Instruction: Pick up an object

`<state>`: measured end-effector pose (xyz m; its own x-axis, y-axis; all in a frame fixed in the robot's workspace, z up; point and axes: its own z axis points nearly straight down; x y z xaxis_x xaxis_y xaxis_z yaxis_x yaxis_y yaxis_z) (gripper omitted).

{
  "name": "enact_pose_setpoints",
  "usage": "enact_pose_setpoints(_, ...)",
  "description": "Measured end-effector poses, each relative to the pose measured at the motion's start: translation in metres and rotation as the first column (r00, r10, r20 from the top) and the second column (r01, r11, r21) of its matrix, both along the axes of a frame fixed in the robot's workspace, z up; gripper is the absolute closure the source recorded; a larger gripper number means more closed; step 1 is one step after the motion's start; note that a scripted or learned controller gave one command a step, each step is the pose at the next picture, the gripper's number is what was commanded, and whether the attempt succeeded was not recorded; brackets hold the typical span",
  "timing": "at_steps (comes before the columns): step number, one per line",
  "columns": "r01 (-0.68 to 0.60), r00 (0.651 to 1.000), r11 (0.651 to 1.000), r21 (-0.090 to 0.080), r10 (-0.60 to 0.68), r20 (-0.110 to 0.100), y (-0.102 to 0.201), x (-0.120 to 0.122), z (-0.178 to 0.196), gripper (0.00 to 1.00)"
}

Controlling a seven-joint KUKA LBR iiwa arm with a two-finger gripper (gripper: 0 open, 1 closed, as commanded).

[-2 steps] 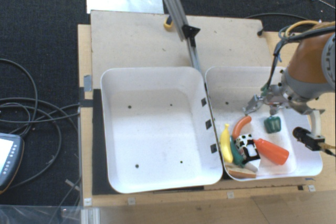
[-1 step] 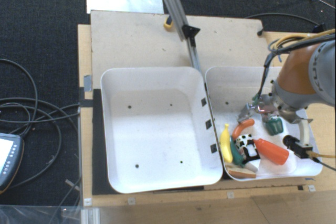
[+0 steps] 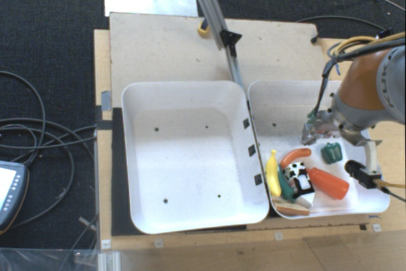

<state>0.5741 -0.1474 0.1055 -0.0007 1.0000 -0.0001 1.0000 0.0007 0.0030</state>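
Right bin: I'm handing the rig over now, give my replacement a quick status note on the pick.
End effector: low inside the right bin, above the toy pile; nothing visibly held.
Things: all lie in the right bin's near end: yellow banana by the left wall, red sausage, green pepper, orange carrot, and a black-and-white toy in the middle.
Left bin: nothing to pick from.
Done: arm brought down near the pile.
Left: grasp one item and lift it. The sausage and pepper look nearest.

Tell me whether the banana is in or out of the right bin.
In. The banana lies inside the right bin, along its left wall.
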Motion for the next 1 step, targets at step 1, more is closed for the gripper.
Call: enact_pose_setpoints(1,-0.002,1.0,1.0,-0.002,0.002,0.004,-0.0005,-0.0051,0.0619,1.0)
